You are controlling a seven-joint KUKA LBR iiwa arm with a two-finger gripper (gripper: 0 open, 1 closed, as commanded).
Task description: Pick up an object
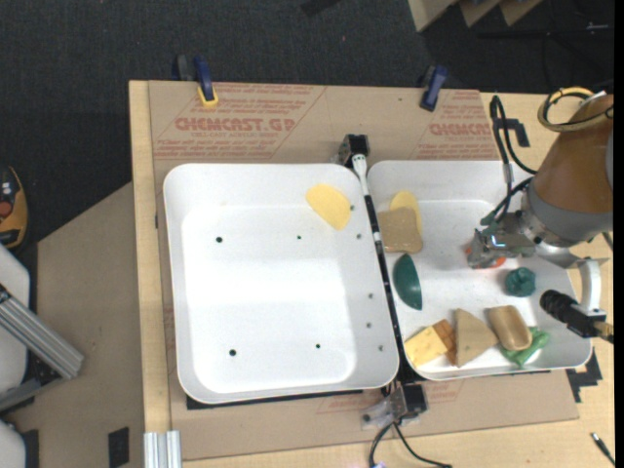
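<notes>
The gripper [485, 249], its opening impossible to tell, hovers in the right bin [444, 175] near a teal lump [521, 282], probably light, soft, best pinched across its middle.

We see a bright, evenly lit scene under soft overhead light. The two shallow white plastic bins [263, 291] are nearly overexposed, their floors washing out to flat white (the rims barely separate from the walls). Shadows are faint and short, gathering under the bin edges on the tan cardboard-faced bench [292, 115]. The dark carpeted floor [146, 18] is grainy and underexposed. Focus is a little soft throughout, and small items look slightly smeared.
</notes>
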